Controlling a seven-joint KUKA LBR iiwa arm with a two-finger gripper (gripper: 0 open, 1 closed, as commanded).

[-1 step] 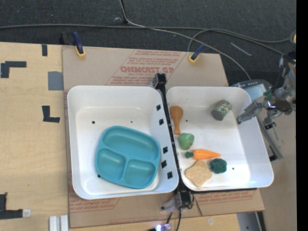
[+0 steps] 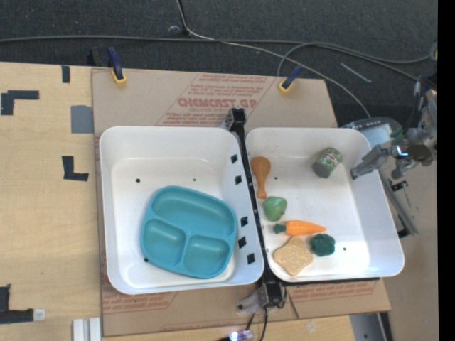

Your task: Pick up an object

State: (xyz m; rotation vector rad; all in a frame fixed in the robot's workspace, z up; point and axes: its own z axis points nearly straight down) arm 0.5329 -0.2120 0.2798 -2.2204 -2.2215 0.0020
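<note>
Your tool (image 2: pixel 370 163) sits at the right bin's (image 2: pixel 370 258) far right rim, a grey metal piece over the wall; you cannot tell from here how it is set. Nearest it, inside the bin, lies a small greenish can (image 2: pixel 327 162) on its side. Further left are a tan wooden spoon shape (image 2: pixel 261 173), a rounded green lump (image 2: pixel 275 207), an orange carrot (image 2: pixel 304 227), a dark green knobbly piece (image 2: pixel 323 244) and a beige bread slice (image 2: pixel 293 257). The left bin (image 2: pixel 121 155) holds a smooth teal divided tray (image 2: pixel 188 231). Both bins rest on brown cardboard (image 2: pixel 213 98) over your pale wood table (image 2: pixel 35 190).
</note>
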